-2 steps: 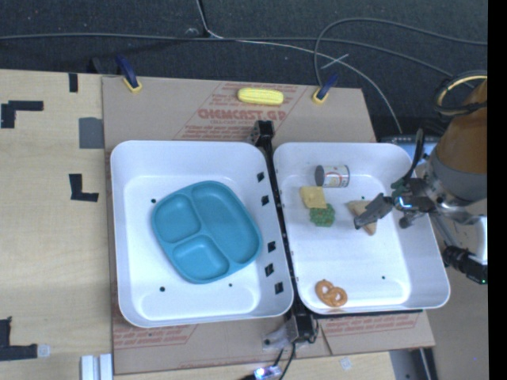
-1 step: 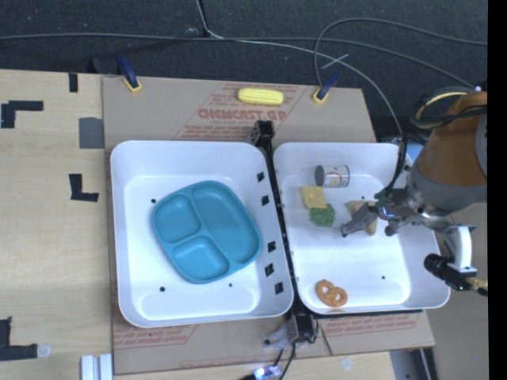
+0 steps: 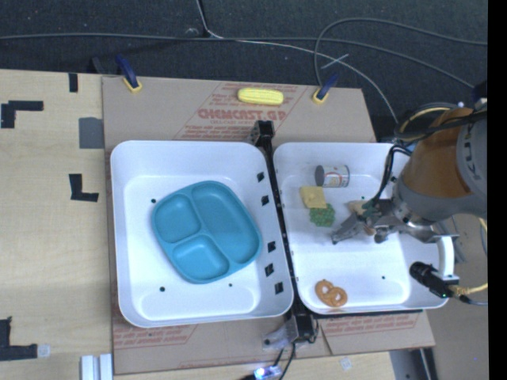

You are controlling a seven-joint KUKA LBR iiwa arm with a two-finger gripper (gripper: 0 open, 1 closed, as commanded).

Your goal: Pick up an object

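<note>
Objects: four small things lie in the right bin (image 3: 396, 287), any of them a candidate for picking.
Can: a small can (image 3: 333, 176) lies on its side at the far end of the right bin, well apart from the pretzel.
Block: a yellow block (image 3: 311, 197) sits just near of the can, toward the bin's left side.
Green piece: a green, leafy-looking toy (image 3: 322, 216) touches the block's near edge.
Pretzel: a pretzel (image 3: 331, 294) lies alone at the near end of the right bin, close to its front wall.
Gripper: the gripper (image 3: 342, 234) is low over the middle of the right bin, just right of the green piece and pointing left; I cannot tell how its grip stands, and nothing is seen held in it.
Arm: the arm (image 3: 444, 169) comes in from the right, its orange band over the right bin's right wall.
Left bin: the left bin (image 3: 135, 165) sits touching the right one along a black seam.
Plate: a blue divided plate (image 3: 207, 229) with three compartments rests in the middle of the left bin.
Corn: a yellow corn cob (image 3: 260, 96) lies on the cardboard (image 3: 198, 105) beyond the bins, near the far edge.
Clamps: two clamps (image 3: 127, 75) grip the cardboard's far edge, left and right of the corn.
Cables: cables (image 3: 238, 38) trail over the dark floor at the far side.
</note>
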